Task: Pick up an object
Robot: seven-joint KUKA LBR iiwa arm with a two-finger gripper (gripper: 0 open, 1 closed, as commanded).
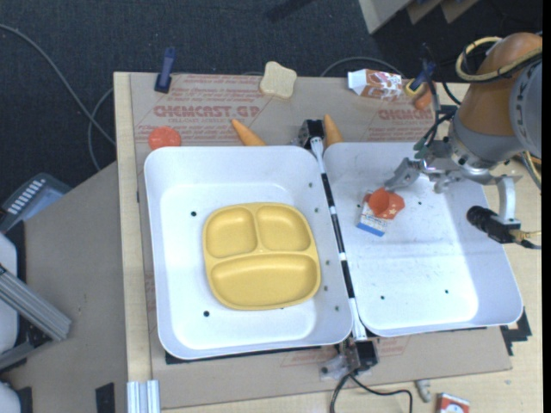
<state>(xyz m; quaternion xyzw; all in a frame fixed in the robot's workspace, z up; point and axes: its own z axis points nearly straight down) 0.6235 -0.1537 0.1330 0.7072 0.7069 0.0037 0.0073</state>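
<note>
The arm (499,84) comes in from the right, its orange band at the top corner partly cut off by the frame edge. Its gripper (424,172) hangs over the back of the right bin (430,308), with the two fingers spread apart — one finger (403,175) points left toward the carton, the other sits nearer the wrist. Nothing lies between them. Whether the tips touch the bin floor cannot be made out from this slant.

The carton (380,211), orange-red with a white and blue end, lies tilted on the right bin's floor, near the left wall and just left of and below the fingers, apart from them. Its print is too small to read.

The left bin (172,231) holds a yellow tray (260,255) with three compartments, lying flat near the middle.

Behind the bins, on the cardboard (207,101), sit small things: a bread slice (278,79), a blue clip (164,68), an orange lid (164,137) partly hidden by the left bin's corner, a carrot (248,133) whose lower end meets the bin rim, and a white-and-brown packet (375,83). A second orange piece (331,130) near the black clamp (311,132) is half hidden — what it is cannot be told. At the bottom edge a red-and-white scrap (450,402) is cut off by the frame.
</note>
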